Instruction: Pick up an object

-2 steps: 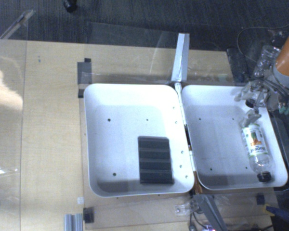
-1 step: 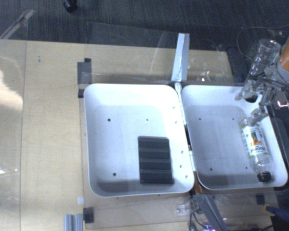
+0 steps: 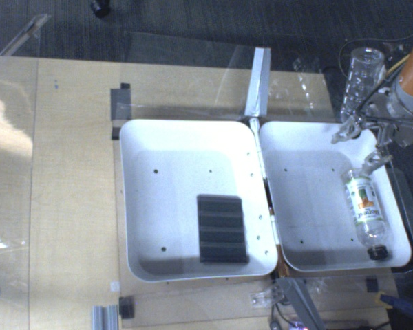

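A clear plastic bottle (image 3: 366,208) with an orange and green label and a black cap lies along the right side of the right bin (image 3: 299,184), cap toward the front. A black ribbed block (image 3: 221,229) lies flat in the front middle of the left bin (image 3: 158,150). My gripper (image 3: 354,150) hangs at the back right corner of the right bin, just behind the bottle's far end. Its two fingers are spread open, with nothing between them.
A metal divider post (image 3: 258,81) stands behind the seam between the bins. A clear, bottle-like object (image 3: 363,71) rises behind the right bin next to the arm. Clear panels lie over the bench at the left and back.
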`<action>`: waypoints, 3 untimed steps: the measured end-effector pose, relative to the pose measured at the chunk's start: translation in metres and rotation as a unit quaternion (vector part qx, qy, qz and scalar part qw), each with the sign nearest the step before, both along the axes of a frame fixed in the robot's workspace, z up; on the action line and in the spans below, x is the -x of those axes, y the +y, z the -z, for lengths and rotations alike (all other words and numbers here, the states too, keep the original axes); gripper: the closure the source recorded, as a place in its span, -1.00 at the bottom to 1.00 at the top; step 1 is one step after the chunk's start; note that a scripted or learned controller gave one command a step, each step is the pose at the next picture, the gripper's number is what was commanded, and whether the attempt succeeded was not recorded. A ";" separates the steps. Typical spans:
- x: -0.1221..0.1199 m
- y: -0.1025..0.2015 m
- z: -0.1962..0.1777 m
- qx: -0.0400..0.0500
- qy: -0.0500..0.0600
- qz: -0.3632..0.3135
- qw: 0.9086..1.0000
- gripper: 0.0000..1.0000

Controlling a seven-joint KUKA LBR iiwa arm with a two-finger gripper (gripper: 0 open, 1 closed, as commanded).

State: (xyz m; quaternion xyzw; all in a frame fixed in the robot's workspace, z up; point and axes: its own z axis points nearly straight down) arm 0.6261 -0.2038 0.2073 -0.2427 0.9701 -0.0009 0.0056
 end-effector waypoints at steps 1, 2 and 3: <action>0.000 0.000 0.000 0.000 0.000 0.000 1.000 -1.00; -0.003 0.002 -0.012 -0.001 -0.005 0.001 1.000 1.00; -0.003 0.002 -0.012 -0.001 -0.005 0.001 1.000 -1.00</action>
